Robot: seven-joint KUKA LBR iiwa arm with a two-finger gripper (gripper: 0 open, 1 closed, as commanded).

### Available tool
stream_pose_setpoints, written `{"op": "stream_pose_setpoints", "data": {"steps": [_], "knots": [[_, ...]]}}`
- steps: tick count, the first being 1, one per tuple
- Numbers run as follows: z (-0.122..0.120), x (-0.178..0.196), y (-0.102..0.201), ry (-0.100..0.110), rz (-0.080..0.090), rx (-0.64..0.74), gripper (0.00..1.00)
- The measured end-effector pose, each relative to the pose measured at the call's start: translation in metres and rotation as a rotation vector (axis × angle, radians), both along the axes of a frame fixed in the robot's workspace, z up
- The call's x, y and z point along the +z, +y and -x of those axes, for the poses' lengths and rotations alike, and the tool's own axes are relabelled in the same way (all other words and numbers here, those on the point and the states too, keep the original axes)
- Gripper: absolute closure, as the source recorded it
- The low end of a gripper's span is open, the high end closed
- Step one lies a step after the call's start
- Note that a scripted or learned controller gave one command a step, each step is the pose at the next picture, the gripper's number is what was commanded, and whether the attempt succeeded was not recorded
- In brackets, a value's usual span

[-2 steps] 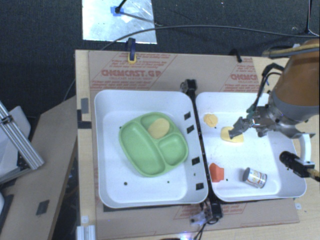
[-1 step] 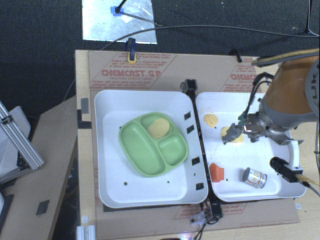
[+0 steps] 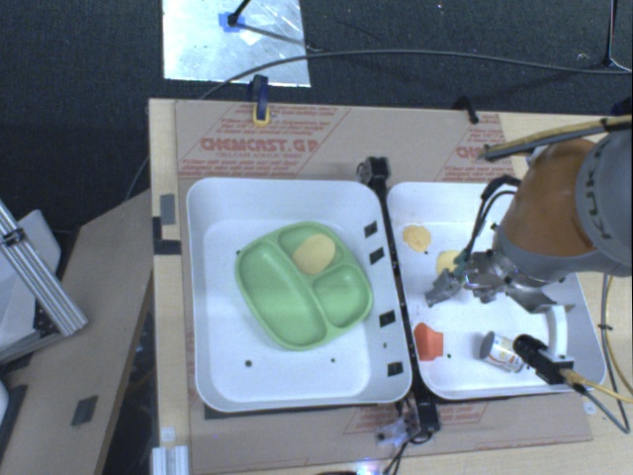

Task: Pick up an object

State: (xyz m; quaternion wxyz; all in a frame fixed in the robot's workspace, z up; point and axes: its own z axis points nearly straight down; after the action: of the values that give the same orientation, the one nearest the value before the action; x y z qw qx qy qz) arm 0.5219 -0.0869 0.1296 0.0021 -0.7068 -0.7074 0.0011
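Divided plate (image 3: 297,305) in L bin (image 3: 213,265); can (image 3: 501,352) in R bin (image 3: 435,384).

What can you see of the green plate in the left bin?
The green plate is a pale green, plastic-looking divided dish with rounded corners and three compartments: one long and two smaller. It lies flat, turned at an angle, near the middle of the left bin, resting on the bin floor. A yellow rounded object sits in its upper compartment; the other two compartments hold nothing visible. The gripper is over the right bin, apart from it.
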Motion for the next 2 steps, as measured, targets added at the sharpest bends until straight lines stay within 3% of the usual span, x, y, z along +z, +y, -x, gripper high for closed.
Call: {"op": "stream_pose_setpoints", "data": {"steps": [1,2], "knots": [[0.000,-0.047,0.000,-0.002,0.000,0.000,0.00],[-0.001,-0.034,0.000,-0.007,0.002,0.001,1.00]]}}
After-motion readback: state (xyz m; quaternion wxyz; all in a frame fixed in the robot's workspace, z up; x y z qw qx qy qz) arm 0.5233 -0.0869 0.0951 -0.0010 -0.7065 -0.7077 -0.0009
